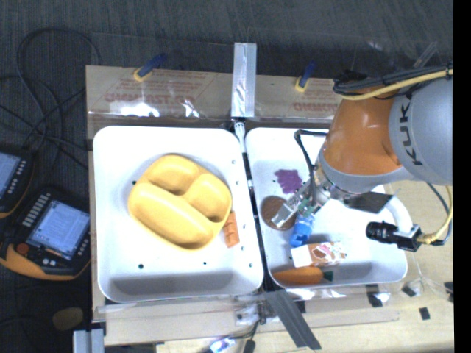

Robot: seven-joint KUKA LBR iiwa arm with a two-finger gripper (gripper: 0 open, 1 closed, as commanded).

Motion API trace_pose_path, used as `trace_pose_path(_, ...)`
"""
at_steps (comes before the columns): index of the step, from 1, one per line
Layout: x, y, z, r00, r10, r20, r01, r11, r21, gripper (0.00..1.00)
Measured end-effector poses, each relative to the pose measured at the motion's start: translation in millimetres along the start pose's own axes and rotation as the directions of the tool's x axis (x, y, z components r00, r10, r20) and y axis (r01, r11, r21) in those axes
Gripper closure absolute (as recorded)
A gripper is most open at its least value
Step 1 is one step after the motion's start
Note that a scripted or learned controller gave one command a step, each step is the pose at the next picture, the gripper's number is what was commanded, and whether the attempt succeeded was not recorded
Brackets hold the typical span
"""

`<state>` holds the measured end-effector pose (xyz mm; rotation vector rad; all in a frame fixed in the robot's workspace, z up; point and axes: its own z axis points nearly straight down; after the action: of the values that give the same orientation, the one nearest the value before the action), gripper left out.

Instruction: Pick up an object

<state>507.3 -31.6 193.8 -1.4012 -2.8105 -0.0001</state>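
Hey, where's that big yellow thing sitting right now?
The big yellow object lies in the middle of the left bin in the camera view, with a small orange piece at its right edge, near the divider between bins.

a: what carries everything?
b: a bench (176, 94), bearing two white bins: the right bin (397, 271) directly under the claw (294, 210), the left bin (118, 271) well off to its left, touching at their rims.
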Motion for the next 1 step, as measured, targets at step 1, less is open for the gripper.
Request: trace_pose_path(1, 1.7, 47.0, -49.5, 0.951, 0.31, 0.002, -0.31, 0.951, 0.001, 1.0)
